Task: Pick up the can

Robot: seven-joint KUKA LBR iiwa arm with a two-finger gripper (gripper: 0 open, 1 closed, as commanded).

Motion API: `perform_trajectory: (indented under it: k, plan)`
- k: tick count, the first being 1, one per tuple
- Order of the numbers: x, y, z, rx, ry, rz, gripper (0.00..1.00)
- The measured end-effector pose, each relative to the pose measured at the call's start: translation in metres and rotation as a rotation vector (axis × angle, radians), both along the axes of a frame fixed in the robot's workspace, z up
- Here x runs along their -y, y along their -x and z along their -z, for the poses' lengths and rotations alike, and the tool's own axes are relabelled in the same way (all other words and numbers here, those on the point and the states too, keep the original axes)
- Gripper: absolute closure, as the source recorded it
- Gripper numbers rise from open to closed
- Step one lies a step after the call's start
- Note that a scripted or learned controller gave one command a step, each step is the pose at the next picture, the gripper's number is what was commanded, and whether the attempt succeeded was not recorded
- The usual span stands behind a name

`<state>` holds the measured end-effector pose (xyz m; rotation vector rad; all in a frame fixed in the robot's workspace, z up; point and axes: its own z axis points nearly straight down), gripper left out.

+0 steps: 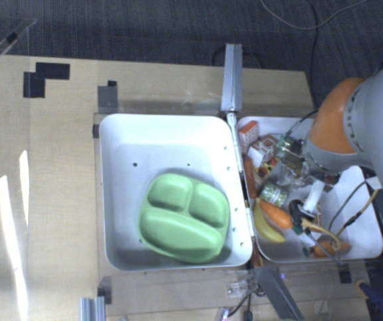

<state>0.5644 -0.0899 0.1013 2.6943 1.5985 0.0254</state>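
Across the worktop (57,199), listed from largest to smallest.

Left bin (121,199): white, shallow; carries one green sectioned tray (184,217), lying upside down by the look of it, toward the bin's near right corner.

Right bin (371,239): white, shallow, crowded along its left side; my arm (351,122) reaches over it from the right, orange band above the wrist.

Gripper (286,168): low over the clutter in the right bin's upper left part. Whether it is open or closed I cannot tell; the wrist hardware blocks that.

Orange carton (247,134): at the right bin's far left corner, against the divider.

Banana (266,227): yellow, at the near left of the right bin, with a carrot-like orange piece (276,215) lying across it.

Can (273,194): small, on its side, green-labelled, just below the gripper and touching the orange piece. Contact with the gripper cannot be made out.

Step in hand, as I judge it: the descent onto the can, grasp not confirmed. The next move calls for centring over the can's body, clear of the banana and carton, closing across its narrow width, then lifting straight up.
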Motion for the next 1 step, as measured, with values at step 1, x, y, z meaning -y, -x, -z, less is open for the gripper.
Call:
perform_trajectory:
  k: [1]
  plan:
    - [-0.0329,-0.0659,-0.1529,-0.013,0.000,0.060,1.00]
